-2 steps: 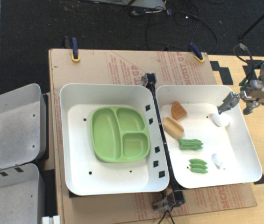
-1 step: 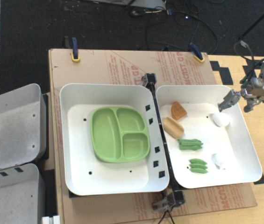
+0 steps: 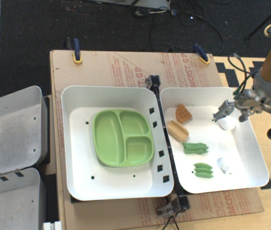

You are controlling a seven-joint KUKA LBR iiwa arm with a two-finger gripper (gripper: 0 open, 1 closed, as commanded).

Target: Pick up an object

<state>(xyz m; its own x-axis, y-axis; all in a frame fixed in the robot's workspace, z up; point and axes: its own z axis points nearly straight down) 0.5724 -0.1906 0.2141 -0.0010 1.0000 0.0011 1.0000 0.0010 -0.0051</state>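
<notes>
White egg-like object [image 3: 228,123] sits near the right bin's [image 3: 250,143] far corner, directly under the gripper [image 3: 232,112] (fingers spread, holding nothing), so descend squarely before closing to avoid nudging it aside.

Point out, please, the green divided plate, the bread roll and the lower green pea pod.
Green divided plate [image 3: 123,138]: camera view, on its centre ridge, in the left bin.
Bread roll [image 3: 178,131]: camera view, mid-body, in the right bin.
Lower green pea pod [image 3: 203,170]: camera view, its middle.
</notes>
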